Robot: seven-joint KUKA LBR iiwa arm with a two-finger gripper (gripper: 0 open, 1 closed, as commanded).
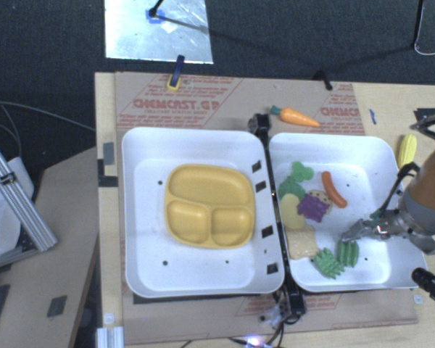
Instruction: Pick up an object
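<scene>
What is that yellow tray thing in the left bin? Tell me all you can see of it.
The yellow tray looks like a matte plastic divided plate, rounded at the corners, with one wide compartment at the far side and two smaller ones nearer the camera. It lies flat, right way up, about the middle of the left white bin, touching only the bin floor.

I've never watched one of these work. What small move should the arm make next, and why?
Probably a short reach down and left. The gripper hovers in the right bin with nothing between its fingers, and the green toy lies just below its tip, apart from the purple toy and the sausage, so it looks the nearest thing to grasp.
</scene>
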